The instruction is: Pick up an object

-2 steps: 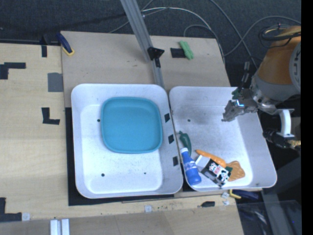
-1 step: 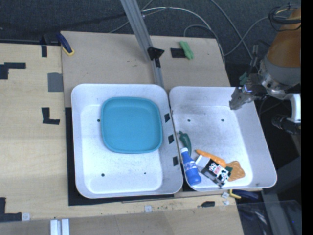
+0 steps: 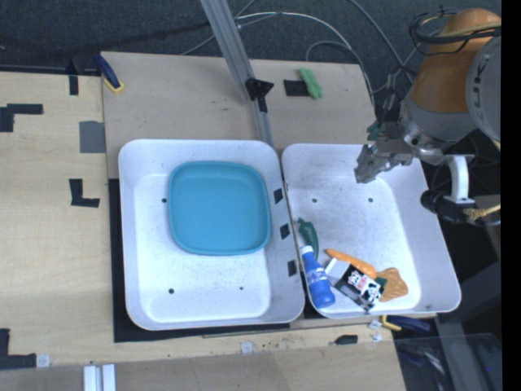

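arm over right bin, objects bunched at near edge

left bin [image 3: 138,218]: blue plate [image 3: 218,207] sits centre-back, w/ bare white floor along the near side & left wall. right bin [image 3: 423,243]: most of floor open; stuff crowds the near-left corner. blue-white tube w/ green top [image 3: 313,263] lies along the left wall, close to the divider. just right of it, orange strip [image 3: 352,261], black-white packet [image 3: 361,285] & tan piece [image 3: 392,283], touching or overlapping, close to the near rim. gripper [image 3: 368,168] hangs over the back part of right bin, well apart from the pile; can't tell how wide it's spread, nothing seen in it.
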{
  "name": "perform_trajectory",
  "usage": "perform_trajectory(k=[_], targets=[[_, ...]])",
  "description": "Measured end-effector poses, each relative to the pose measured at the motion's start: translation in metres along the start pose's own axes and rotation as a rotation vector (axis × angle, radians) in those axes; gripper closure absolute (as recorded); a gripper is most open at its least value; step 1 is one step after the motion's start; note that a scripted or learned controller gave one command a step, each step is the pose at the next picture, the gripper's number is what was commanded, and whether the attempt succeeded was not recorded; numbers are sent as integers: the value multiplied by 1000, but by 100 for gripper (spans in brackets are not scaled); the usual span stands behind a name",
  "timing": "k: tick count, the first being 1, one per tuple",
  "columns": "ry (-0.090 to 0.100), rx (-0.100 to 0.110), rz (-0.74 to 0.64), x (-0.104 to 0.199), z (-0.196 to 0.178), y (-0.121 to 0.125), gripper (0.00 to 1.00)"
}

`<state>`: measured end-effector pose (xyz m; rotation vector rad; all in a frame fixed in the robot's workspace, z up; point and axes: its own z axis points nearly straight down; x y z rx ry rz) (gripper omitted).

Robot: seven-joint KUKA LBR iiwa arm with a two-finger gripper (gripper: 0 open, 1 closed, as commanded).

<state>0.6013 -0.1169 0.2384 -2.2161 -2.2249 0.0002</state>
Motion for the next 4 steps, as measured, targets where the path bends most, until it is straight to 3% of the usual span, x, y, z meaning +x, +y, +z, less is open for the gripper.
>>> perform_trajectory(k=[1, 4], targets=[[0, -1, -1, 61, -3, 11, 100], [0, -1, 0, 200, -7, 56, 100]])
